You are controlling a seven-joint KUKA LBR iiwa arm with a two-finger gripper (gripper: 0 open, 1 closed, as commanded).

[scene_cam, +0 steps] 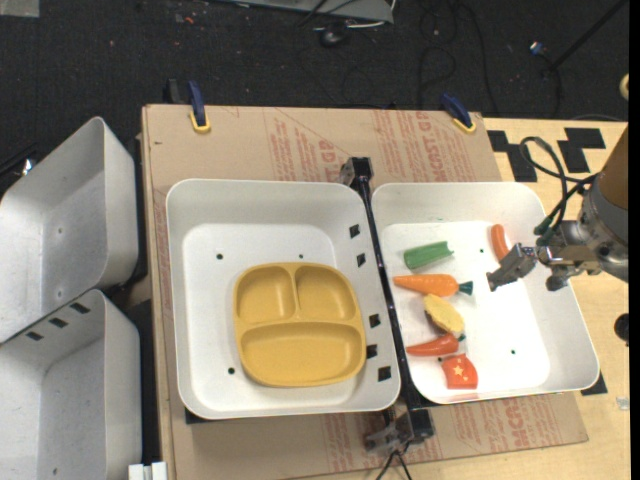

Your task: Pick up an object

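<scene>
The cardboard sheet (280,433) covering my bench is showing its printed edge nearest the camera, with a black clamp (400,430) sitting at the seam of the two bins. On it the left bin (200,218) is carrying a yellow divided plate (298,324). The right bin (520,368) is holding the toys along its left side: a red piece with a yellow star (460,371) nearest, then a red chili (434,346), a yellow piece (445,316), an orange carrot (428,285) and, farthest, a green piece (428,255); a small orange piece (498,239) is lying apart, to their right. My pincer (525,265) is hanging over the right bin's bare middle, spread wide and gripping nothing. Beyond the bench, cables are trailing over a dark floor (100,58).
</scene>
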